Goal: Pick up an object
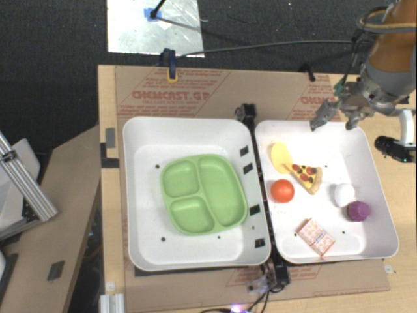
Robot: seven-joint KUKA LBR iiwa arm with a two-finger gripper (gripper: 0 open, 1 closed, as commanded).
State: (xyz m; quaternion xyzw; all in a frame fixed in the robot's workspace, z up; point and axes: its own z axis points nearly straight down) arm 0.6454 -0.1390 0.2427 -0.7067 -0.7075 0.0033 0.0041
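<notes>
The right bin [374, 168] holds a yellow banana-like piece [280, 154], a pizza slice [307, 175], a red-orange tomato [282, 191], a white ball [343, 193], a purple object [358, 210] and a pink patterned packet [316, 236]. My gripper [337, 118] hangs above the far edge of this bin, near its back right corner. Its two fingers stand open and apart with nothing between them. All the objects lie nearer to the camera than the gripper.
The left bin [146, 168] bears a green divided plate [202, 193]. Black clips line the seam between the bins [255, 175]. Cardboard [189, 90] lies under both bins, and a cable runs across the back.
</notes>
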